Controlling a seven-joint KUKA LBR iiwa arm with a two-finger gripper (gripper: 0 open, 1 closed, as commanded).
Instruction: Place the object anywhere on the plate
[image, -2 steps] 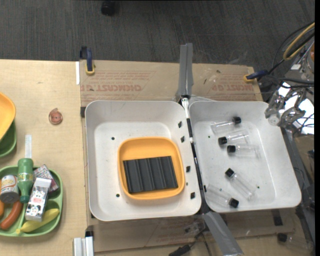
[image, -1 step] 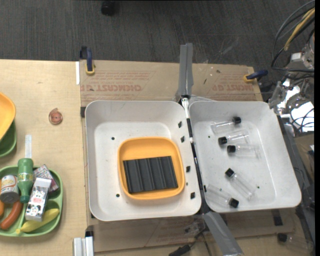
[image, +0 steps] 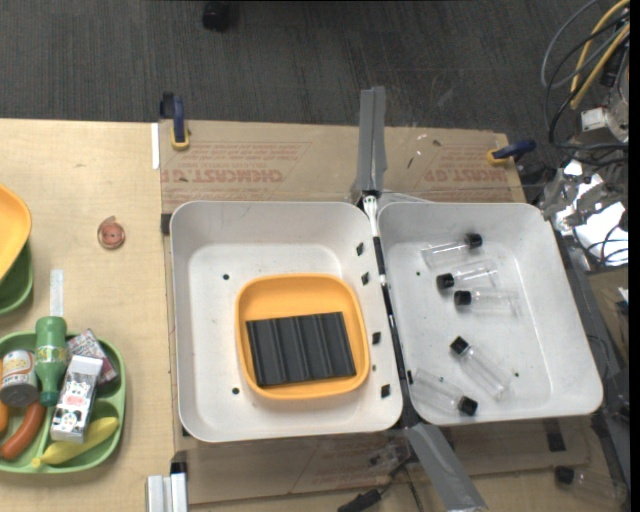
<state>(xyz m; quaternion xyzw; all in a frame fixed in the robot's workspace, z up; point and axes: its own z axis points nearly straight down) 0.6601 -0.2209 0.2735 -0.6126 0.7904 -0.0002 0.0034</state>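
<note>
Picking one clear vial (image: 478, 368) from the right bin (image: 560, 300) comes first, ideally the black-capped one lying apart from its neighbours. From where I stand the jaws' state cannot be told; the orange plate (image: 300, 290) with its dark grooved pad (image: 300, 348) waits in the left bin (image: 200, 300).

orange plate (image: 258, 300), black ribbed object (image: 301, 348)

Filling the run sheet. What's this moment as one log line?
plate: orange, left bin | on plate: black ridged block | right bin: clear black-capped vials
</note>
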